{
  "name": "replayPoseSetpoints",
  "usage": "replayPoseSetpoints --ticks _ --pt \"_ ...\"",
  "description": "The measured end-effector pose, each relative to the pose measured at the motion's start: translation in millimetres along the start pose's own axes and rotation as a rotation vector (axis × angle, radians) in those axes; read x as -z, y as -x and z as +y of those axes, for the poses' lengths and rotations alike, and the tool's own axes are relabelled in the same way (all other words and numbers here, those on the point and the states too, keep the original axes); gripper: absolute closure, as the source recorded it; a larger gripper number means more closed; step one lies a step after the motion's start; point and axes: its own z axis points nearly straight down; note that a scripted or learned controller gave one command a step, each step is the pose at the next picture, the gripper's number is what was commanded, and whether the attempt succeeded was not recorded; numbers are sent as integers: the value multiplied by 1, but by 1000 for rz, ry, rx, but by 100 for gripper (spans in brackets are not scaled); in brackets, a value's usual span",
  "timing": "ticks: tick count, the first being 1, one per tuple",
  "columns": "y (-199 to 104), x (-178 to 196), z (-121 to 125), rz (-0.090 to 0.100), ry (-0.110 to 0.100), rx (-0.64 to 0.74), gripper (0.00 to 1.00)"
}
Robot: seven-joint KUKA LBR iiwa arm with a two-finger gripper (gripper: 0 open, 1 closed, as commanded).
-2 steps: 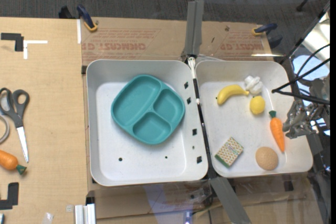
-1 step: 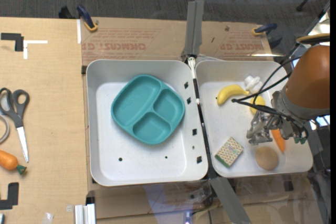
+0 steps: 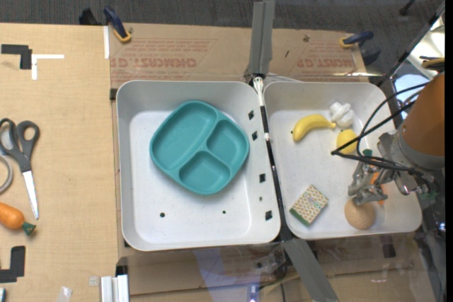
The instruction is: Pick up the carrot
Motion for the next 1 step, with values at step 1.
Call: replayPoseSetpoints --ticks 1 --pt "15 55 27 -2 0 -61 100"
